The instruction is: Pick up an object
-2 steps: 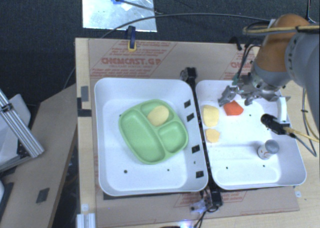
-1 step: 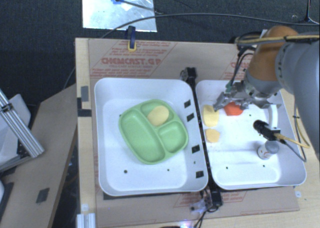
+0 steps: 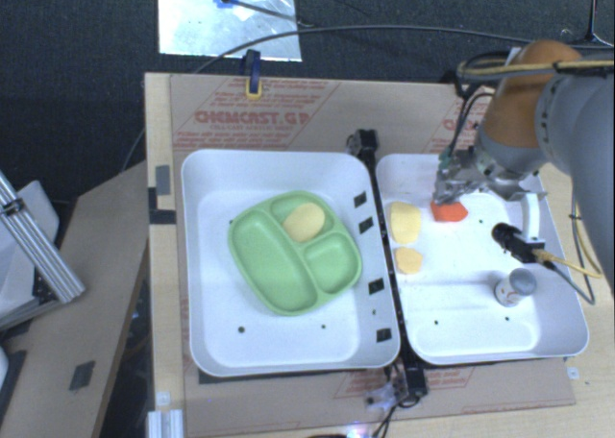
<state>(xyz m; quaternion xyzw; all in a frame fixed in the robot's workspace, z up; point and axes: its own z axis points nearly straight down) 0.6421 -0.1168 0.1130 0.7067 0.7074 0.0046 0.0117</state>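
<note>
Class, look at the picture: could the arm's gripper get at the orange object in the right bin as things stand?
Probably yes: the gripper sits right over the orange object, with bare floor of the right bin around it.

Red print "CHEMCAST GP" on the brown board (image 3: 259,114) under the bins, left side. Similar red print on the right, cut off by the arm, unreadable.

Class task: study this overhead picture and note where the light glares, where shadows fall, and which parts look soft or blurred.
Camera view: glare on the foil sheet at top; soft shadows under the green tray and along the bin walls; the arm looks slightly blurred at right; the orange object below the hand stays fairly sharp; overall lighting is even and diffuse.
</note>
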